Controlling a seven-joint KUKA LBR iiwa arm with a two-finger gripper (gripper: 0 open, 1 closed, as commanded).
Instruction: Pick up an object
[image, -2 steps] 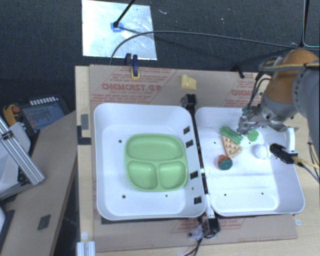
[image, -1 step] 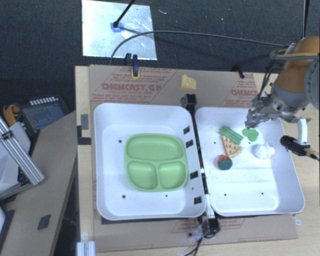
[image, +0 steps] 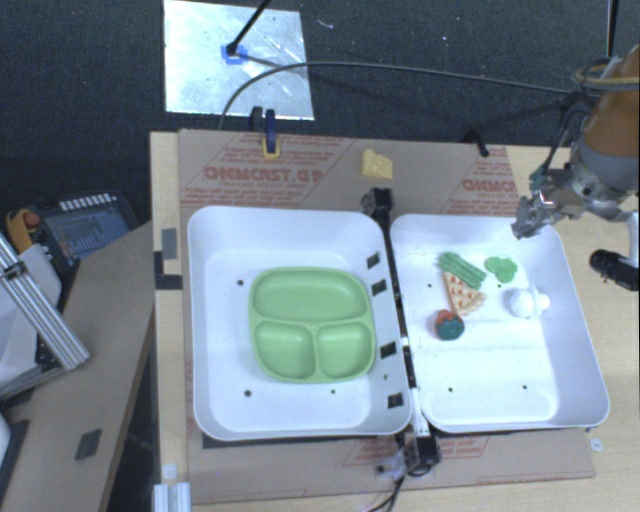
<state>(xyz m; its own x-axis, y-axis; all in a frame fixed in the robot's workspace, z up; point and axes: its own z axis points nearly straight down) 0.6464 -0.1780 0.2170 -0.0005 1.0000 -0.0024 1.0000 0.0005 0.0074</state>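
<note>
1. Nearest the camera, the front rims of the two white bins sit side by side on the surface, joined down the middle by a dark strip of clips.
2. The left bin carries a green divided tray, three compartments, lying flat near its centre; it looks like a place to sort things into.
3. The right bin holds the candidates for picking, grouped in its farther half: a red and teal piece nearest, then a pizza-slice toy, a white rounded object to its right, a green ridged strip touching the slice's far end, and a small green leafy piece just beside it.
4. The objects lie loosely apart, which probably leaves room for a grasp from above.
5. Farther back, the hand hangs over the right bin's far right corner, well apart from the objects; it holds nothing, and how far open it is cannot be told.
6. Beyond the bins, a small yellow piece rests on the cardboard.
</note>
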